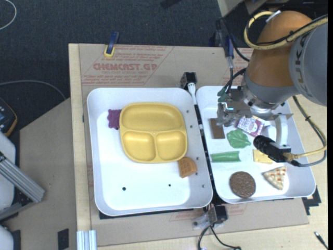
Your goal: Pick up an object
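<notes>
Camera view, hand (227,120) low in right bin (304,184), grip state unclear, beside green leaf (238,138).

2 bins side by side on the bench (83,139). Left bin (104,191): divided tray (153,130) toward the rear centre; clump (113,118) touching the tray's left edge; small chunk (187,166) just off the tray's front right corner. Right bin (302,186): flat slab (217,128) at left; leaf-shaped piece (239,138) to its right; wrapped packet (250,125) behind the leaf; long pod (225,157) in front of the leaf; round disc (242,184) at front; pizza wedge (276,177) right of the disc; flat square (261,156) behind the wedge.
</notes>
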